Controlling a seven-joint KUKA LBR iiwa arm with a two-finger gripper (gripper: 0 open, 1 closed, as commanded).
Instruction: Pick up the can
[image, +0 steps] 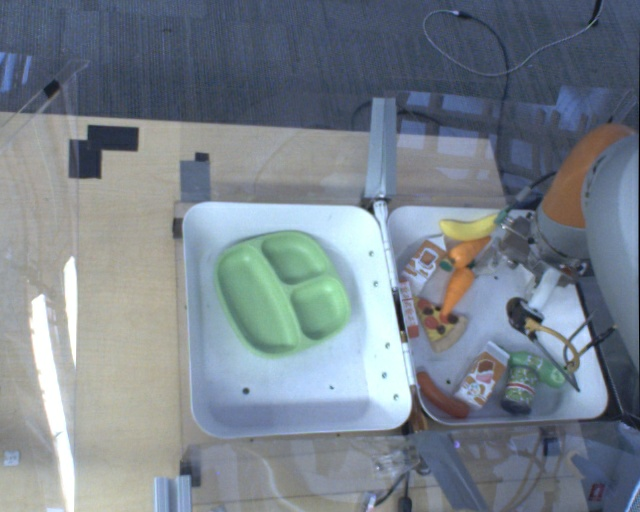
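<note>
1. My hand (505, 250) hangs over the shallow white bin of toy food (495, 320), just beside the far end of the orange plastic carrot (457, 287). I cannot tell how far open it is, and I can make out nothing held in it.
2. The small green can with a dark label (520, 382) sits well apart from the carrot, beyond its near end, close to the bin's near wall.
3. So from my hand the can lies toward the camera, with the carrot off to one side of that line. I judge the move to be a pull back over the bin, then a descent.
4. The can seems to stand on end, its long axis upright, though I am not sure of that at this slant.
5. Counts:
   - one can
   - one carrot
   - one yellow banana (468, 228)
   - one pizza slice (441, 326)
   - one red sausage (441, 395)
   - two small printed cartons (425, 262) (483, 375), the second touching or just beside the can
   - two bins, the other (300, 400) holding one green divided plate (285, 290)
</note>
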